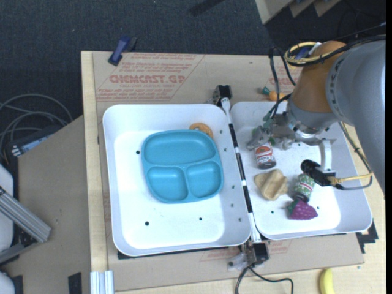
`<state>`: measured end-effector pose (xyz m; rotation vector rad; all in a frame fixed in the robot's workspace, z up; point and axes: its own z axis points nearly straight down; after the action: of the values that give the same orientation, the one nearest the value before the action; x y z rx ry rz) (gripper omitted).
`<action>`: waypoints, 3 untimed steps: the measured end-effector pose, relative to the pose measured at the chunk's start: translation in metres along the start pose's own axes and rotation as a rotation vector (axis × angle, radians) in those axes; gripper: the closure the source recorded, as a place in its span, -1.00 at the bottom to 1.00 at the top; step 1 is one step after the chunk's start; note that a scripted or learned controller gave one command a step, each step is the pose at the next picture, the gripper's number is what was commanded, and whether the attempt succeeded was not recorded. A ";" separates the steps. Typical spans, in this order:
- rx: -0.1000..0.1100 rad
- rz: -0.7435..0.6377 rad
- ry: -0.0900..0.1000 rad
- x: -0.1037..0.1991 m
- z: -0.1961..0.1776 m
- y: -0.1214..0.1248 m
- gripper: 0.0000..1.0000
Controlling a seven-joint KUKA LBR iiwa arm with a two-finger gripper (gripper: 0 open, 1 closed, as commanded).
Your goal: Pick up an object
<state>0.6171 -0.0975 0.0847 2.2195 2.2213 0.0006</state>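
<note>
My pincer (267,141) hangs low over the right bin (349,222), near its far left corner, just above a small red-labelled can (265,156). Whether the fingers are spread or pressed together I cannot tell (my own wrist blocks them). A tan bread piece (271,184), a green jar (302,186) and purple grapes (302,211) lie toward the bin's near edge. A blue divided plate (182,165) sits mid left bin (122,225).

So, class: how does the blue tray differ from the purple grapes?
The tray is blue, broad and flat with three compartments; the grapes are purple, small and lumpy. The tray lies in the left bin; the grapes lie in the right bin, near its front edge. Both rest untouched on a white bin floor.
</note>
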 end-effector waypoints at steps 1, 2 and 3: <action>0.003 0.001 0.001 0.002 0.000 -0.004 -1.00; 0.000 0.001 0.000 -0.017 0.000 0.003 -1.00; 0.002 0.000 0.002 0.004 0.000 0.004 -1.00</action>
<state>0.6207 -0.0932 0.0847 2.2211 2.2230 0.0003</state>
